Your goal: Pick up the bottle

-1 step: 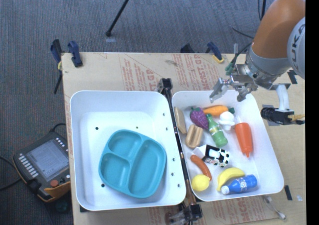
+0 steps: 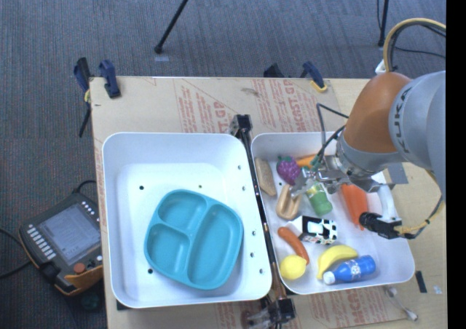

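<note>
A blue bottle [image 2: 352, 270] with a white cap lies on its side at the front right of the right bin [image 2: 405, 262], next to a banana [image 2: 335, 255]. My gripper [image 2: 312, 183] is low in the middle of that bin, well behind the blue bottle. It sits right over a small green bottle-like item [image 2: 319, 200], which it partly hides. The grey arm with its orange band [image 2: 375, 113] reaches in from the right.
Around the gripper lie purple grapes [image 2: 287, 169], a bread piece [image 2: 266, 176], a tan item [image 2: 287, 204], a black-and-white cow toy [image 2: 320, 229], an orange carrot [image 2: 354, 204], a sausage [image 2: 293, 242] and a lemon [image 2: 293, 267]. The left bin [image 2: 124, 160] holds a blue divided plate [image 2: 194, 239].
</note>
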{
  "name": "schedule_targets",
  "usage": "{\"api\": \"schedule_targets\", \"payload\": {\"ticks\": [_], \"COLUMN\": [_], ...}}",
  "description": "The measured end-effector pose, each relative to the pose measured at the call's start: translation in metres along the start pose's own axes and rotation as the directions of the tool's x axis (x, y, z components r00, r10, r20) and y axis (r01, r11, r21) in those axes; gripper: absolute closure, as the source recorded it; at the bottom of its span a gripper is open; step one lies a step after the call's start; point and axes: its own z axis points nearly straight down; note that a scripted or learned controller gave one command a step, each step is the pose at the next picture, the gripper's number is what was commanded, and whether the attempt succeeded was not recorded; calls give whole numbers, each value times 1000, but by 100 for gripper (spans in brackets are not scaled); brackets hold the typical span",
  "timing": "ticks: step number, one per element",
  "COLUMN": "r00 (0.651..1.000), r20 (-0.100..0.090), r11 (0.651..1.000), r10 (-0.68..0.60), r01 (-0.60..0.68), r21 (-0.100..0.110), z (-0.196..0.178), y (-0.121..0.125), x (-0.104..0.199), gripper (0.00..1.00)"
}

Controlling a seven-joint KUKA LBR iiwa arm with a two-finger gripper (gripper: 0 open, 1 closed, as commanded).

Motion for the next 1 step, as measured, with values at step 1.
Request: {"api": "schedule_targets", "payload": {"ticks": [1], "r00": [1000], "r20": [0], "r11": [1000], "r10": [6], "r01": [-6], "r21": [-2], "z": [-11], "y": [1], "x": [-1], "gripper": [100]}}
